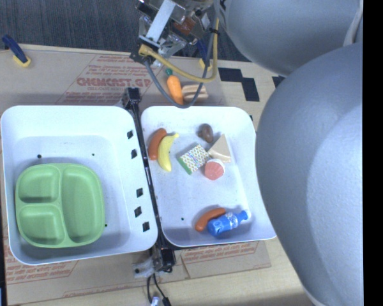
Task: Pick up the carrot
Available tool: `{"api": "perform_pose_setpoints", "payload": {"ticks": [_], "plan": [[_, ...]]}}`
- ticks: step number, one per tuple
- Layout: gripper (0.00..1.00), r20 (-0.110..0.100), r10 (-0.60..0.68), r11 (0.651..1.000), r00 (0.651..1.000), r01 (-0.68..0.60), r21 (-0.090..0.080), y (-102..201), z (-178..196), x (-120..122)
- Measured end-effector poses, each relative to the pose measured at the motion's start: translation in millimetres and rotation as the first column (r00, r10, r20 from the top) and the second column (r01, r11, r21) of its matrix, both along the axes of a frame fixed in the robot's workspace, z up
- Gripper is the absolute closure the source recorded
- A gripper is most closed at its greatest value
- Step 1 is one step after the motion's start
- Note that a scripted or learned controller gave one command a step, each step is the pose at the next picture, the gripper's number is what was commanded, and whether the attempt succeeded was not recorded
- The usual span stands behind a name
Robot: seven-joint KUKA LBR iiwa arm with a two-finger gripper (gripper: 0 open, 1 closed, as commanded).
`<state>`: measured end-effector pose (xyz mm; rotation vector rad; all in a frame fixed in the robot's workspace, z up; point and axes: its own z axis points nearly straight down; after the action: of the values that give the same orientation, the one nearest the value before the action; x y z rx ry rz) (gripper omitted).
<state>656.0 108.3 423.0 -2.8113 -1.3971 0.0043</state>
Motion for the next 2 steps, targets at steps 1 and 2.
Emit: {"api": "perform_pose_setpoints", "payload": {"ticks": [1,2], "plan": [[1.00,-0.004,0.025,1.000,1.000,-0.025,-0.001,92.0,-103.2,-71.1],[1.00,-0.001,0.101,0.995,0.995,-0.101,-0.002,30.5,-98.7,-26.0]]}}
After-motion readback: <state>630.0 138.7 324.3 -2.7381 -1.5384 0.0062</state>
